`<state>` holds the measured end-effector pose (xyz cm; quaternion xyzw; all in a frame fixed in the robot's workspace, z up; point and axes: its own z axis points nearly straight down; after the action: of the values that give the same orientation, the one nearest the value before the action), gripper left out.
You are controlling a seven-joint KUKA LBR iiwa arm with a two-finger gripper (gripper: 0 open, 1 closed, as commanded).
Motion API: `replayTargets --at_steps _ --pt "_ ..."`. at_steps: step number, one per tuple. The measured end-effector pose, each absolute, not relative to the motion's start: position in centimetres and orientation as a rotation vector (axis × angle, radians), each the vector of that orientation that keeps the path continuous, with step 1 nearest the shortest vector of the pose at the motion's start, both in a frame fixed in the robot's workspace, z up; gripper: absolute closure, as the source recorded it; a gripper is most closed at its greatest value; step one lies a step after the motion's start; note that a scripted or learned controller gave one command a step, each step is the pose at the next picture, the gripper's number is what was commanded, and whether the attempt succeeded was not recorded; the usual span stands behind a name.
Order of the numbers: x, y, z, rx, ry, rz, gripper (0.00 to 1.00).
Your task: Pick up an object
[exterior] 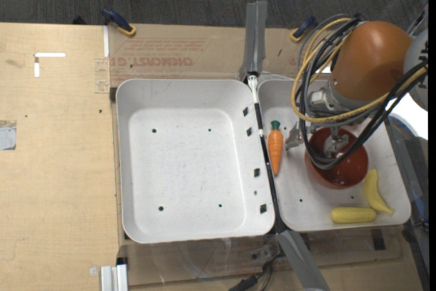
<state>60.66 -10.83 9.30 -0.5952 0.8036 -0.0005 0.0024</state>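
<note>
In the right bin (300,211) an orange carrot (274,148) with a green top lies along the left wall. A red bowl (343,167) sits in the bin's middle. Just right of the bowl is a yellow banana (375,191), and a yellow corn cob (353,215) rests by the front wall. My gripper (332,145) hangs over the red bowl, low above its inside, partly wrapped by cables. The arm's orange band (371,61) covers the back of this bin. The carrot lies a short way left of the gripper.
The left bin (129,146) sits beside the right one, with a shared rim between them. A cardboard sheet (163,54) lies behind the bins and bare wooden bench (54,146) extends to the left. Yellow and black cables (306,88) loop around the wrist.
</note>
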Motion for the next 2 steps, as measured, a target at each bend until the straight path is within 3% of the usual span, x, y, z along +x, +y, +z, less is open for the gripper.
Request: replayTargets --at_steps 1,2 --pt "65.2 -11.4 9.4 -1.464 2.771 -0.003 0.00" --pt "58.8 -20.5 16.5 -1.847 2.535 -0.005 0.00"
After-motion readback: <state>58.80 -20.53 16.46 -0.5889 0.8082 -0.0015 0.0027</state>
